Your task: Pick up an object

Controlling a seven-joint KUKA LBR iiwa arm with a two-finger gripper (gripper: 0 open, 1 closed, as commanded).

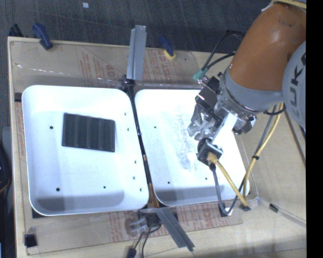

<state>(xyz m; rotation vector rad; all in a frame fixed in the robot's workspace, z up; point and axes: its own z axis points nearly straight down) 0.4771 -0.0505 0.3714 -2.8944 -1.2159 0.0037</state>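
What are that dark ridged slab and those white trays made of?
The dark slab looks like matte rubber or foam: no shine, with soft parallel grooves. The white bins look like smooth, slightly glossy moulded plastic, with rounded corners and bright glare. Neither is certain from above.

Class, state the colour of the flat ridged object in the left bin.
Dark grey, seen in the camera view.

The tabletop (70,63) is a pale wooden board with faint red printing, seen at a slant. Two shallow white bins sit on it side by side, touching along a dark seam: the left bin (37,171) and the right bin (161,187). Blue clamps (42,35) grip its far edge, and a grey metal bar (136,50) stands at the seam's far end.
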